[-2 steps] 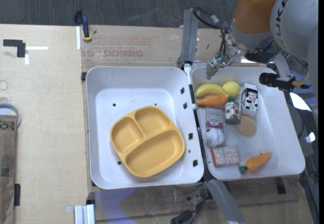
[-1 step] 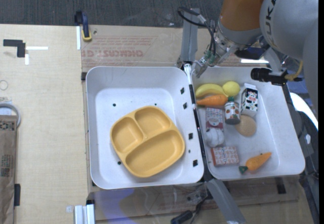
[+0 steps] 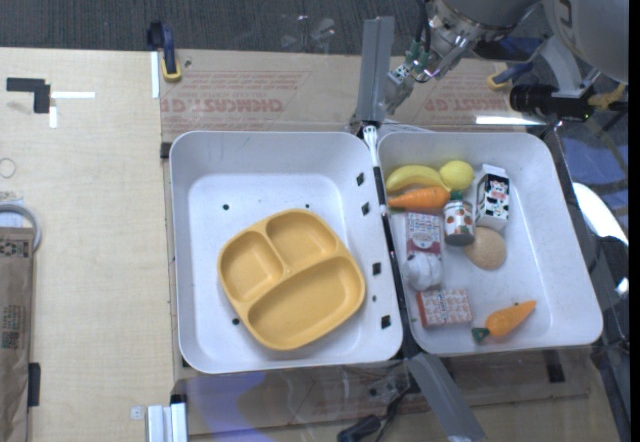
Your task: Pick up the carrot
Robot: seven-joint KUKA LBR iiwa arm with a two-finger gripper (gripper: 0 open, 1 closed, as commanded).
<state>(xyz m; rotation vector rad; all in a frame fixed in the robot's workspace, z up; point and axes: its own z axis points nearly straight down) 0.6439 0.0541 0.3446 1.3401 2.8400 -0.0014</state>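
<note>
Above the right bin's (image 3: 560, 230) far rim hangs the end effector (image 3: 425, 58), its opening impossible to judge; 2 carrots lie below, one (image 3: 418, 198) beside the banana (image 3: 413, 176), another (image 3: 510, 318) near the front.

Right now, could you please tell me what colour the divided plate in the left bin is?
The divided plate is yellow, a mustard shade, seen in the camera view.

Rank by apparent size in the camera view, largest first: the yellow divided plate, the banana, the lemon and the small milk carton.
1. yellow divided plate, by far the largest.
2. banana.
3. small milk carton.
4. lemon.
The carton and the lemon look nearly alike, so their order is unsure.
</note>
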